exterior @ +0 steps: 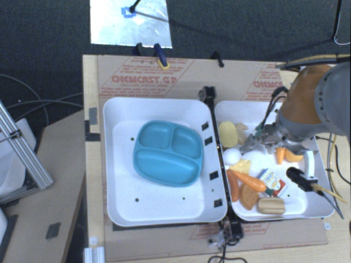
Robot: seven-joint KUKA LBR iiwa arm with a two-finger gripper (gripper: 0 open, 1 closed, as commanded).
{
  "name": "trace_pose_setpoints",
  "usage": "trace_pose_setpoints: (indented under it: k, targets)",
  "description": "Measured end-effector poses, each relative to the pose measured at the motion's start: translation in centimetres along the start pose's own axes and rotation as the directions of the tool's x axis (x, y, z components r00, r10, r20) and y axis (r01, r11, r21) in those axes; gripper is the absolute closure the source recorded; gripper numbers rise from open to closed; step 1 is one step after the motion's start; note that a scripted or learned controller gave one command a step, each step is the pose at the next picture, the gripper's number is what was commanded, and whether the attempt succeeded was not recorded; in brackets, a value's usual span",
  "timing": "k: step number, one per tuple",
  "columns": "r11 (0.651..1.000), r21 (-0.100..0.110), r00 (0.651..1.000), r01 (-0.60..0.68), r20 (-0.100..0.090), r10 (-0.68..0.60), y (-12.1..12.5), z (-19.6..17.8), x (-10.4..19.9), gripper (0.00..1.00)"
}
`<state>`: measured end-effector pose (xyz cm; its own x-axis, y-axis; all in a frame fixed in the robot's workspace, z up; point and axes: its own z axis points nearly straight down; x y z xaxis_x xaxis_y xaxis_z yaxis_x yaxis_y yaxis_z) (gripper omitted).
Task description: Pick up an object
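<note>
bread roll (271,205) at right bin's (315,210) near rim, beside cracker (249,197) and carrot (248,180). gripper (253,140) low over that clutter near yellow pear (228,133); grasp state impossible to tell. risk: pinching two crowded toys, or slipping off rounded plastic.

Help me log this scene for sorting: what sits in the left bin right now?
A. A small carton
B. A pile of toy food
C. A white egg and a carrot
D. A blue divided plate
D: the blue divided plate lies alone in the left bin, while the toy food, such as the carrot and the egg, lies in the right bin.
</note>
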<state>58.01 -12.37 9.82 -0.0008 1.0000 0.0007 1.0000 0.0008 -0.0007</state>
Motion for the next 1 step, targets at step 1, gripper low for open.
trace_pose_setpoints:
  k: [1]
  targets:
    - [1.0, -0.001, 1.0, -0.001, 0.001, 0.001, 0.07, 1.36, 0.02, 0.0]
